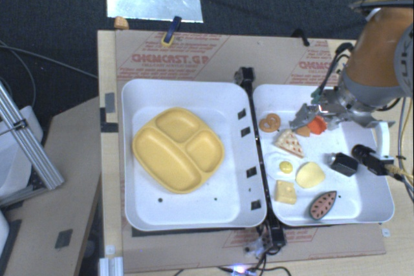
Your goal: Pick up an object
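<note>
In the right bin [372,203], orange piece [317,127] just beside the tool [301,119], its spread unclear.

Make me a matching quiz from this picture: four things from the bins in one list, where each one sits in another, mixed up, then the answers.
1 tray
2 pretzel
3 cheese block
4 brown oval

a between the brown oval and the left bin
b in the left bin
c right bin, nearest its front rim
d right bin, far half

Pairs: 1-b, 2-d, 3-a, 4-c
</note>
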Tool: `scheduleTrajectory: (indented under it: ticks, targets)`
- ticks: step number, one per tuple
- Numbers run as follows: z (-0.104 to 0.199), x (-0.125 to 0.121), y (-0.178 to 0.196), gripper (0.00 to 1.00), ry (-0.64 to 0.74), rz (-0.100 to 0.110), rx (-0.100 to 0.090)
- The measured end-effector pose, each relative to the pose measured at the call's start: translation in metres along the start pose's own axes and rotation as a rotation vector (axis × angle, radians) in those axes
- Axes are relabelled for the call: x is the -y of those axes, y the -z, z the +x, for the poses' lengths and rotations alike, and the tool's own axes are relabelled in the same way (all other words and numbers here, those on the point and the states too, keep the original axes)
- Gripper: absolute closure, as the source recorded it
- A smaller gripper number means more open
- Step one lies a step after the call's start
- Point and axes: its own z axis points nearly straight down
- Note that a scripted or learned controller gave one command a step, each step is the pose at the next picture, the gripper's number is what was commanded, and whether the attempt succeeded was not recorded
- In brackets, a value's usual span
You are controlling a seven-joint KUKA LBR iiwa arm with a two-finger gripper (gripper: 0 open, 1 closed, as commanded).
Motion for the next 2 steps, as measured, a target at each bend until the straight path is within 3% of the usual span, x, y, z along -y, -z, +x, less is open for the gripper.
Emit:
scheduleTrajectory:
  ticks: [1, 2]
  targets:
    - [-0.069, 0.080, -0.116, 0.00, -0.011, 0.012, -0.001]
    - [-0.007, 0.027, -0.046, 0.00, 0.007, -0.008, 0.000]
